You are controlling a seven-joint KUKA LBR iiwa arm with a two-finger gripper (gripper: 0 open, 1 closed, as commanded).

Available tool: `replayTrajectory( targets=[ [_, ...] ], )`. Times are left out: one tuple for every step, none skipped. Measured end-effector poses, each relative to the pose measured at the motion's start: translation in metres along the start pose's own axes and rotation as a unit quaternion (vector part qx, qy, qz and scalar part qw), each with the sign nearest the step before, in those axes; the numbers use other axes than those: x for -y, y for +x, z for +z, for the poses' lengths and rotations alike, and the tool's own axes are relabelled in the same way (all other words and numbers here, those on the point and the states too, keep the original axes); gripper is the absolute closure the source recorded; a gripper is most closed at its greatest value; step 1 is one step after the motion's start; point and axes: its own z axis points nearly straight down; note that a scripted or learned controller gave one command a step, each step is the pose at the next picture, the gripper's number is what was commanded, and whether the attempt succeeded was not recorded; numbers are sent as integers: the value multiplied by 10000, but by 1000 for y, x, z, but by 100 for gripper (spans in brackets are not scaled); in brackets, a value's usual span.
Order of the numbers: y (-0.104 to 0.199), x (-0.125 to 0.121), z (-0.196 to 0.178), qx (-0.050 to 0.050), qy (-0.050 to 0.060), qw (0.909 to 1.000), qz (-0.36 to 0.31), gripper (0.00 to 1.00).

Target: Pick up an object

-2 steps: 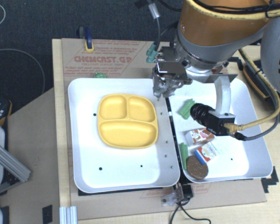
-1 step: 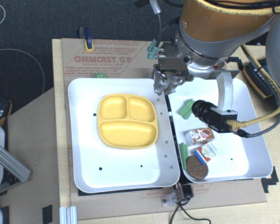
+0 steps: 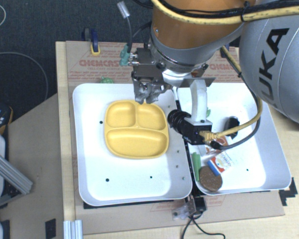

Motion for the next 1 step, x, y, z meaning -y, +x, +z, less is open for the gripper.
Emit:
replayTrajectory(
  targets=[
    [-46,-21,55,21,26,10000,63,100]
  ],
)
